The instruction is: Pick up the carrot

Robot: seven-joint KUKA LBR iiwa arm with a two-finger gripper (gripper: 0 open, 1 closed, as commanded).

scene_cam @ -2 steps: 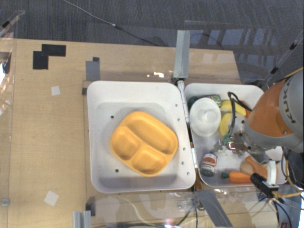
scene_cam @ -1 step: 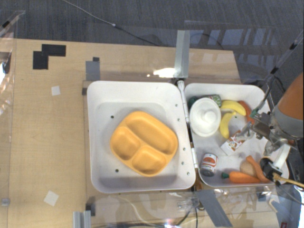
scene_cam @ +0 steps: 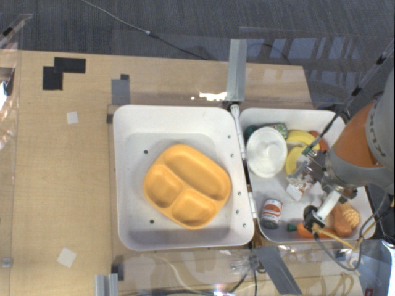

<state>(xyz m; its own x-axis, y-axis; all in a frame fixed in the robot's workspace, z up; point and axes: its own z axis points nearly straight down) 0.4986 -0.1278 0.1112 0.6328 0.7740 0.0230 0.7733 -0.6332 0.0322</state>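
Orange, stubby and green-tipped, the carrot [scene_cam: 303, 230] lies just right of the small red-and-white tin can [scene_cam: 270, 213], while the grey two-finger gripper [scene_cam: 310, 170], its spread impossible to tell, hangs beyond and right of that can and may well catch the knobbly yellow-orange lump [scene_cam: 347, 217] crowding the carrot instead.

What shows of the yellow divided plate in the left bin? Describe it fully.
The yellow plate is a rounded-square dish, plastic by its look, with ridges dividing it into three compartments, one large and two smaller. It lies flat, right side up, askew to the walls, near the middle of the left bin, touching only its floor.
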